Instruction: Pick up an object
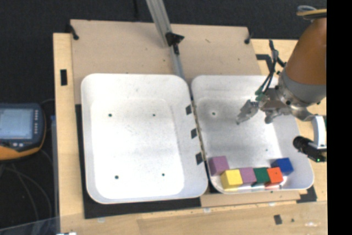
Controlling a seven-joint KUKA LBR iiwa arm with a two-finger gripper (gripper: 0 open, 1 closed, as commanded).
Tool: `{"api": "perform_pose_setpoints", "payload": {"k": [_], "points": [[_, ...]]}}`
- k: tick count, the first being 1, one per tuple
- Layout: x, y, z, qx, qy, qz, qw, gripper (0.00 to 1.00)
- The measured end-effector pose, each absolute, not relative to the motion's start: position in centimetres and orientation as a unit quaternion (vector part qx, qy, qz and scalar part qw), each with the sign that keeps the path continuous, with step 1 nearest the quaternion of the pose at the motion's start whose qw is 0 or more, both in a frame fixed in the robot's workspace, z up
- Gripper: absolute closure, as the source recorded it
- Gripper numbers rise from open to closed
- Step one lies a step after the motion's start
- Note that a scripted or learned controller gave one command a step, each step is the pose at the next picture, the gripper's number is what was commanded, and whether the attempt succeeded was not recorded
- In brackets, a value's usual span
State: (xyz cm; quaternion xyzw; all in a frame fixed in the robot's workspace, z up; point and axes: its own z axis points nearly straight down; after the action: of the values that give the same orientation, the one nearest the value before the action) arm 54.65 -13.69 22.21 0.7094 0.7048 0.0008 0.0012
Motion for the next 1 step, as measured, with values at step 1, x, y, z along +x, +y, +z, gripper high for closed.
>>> {"api": "perform_pose_setpoints", "payload": {"k": [1], "points": [[55.65,-15.72,32.84,0.707,0.708,0.0021,0.005,0.00]]}}
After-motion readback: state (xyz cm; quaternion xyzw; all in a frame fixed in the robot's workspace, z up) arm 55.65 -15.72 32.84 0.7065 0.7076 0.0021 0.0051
